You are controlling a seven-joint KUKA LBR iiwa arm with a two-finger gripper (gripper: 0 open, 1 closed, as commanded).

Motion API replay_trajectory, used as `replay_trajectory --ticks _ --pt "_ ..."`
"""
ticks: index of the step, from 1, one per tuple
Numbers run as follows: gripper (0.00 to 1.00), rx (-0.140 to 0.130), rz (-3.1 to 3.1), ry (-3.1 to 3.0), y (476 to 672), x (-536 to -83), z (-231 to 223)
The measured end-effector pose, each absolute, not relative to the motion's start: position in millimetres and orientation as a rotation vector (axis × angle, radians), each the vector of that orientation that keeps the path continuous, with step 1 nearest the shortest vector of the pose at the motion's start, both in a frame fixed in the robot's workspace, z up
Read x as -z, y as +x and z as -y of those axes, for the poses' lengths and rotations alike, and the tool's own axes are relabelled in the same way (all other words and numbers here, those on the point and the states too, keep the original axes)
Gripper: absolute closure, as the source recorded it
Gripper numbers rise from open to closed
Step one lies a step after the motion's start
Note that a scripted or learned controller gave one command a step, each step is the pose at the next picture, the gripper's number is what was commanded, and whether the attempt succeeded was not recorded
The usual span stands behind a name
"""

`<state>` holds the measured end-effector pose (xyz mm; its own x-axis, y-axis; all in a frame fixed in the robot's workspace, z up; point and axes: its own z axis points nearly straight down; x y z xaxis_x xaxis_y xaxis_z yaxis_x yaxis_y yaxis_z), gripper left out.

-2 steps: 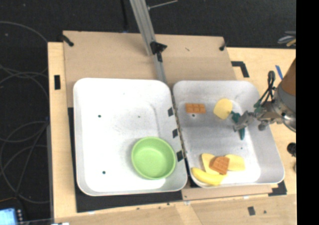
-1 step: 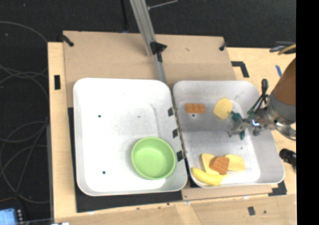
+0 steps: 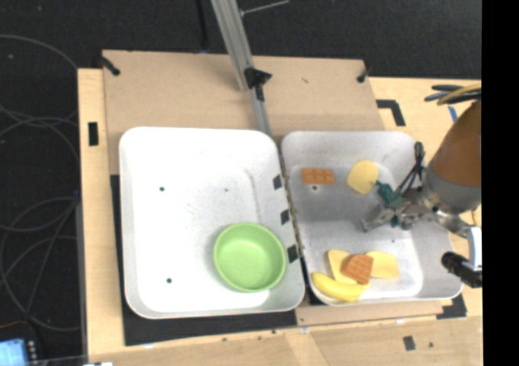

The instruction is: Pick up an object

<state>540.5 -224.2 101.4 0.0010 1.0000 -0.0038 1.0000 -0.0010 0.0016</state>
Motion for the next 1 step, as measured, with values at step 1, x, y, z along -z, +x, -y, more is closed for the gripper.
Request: replay_trajectory --ticks 1 --pt "1.0 -0.004 -2.215 2.219 541.8 -112.1 224.0"
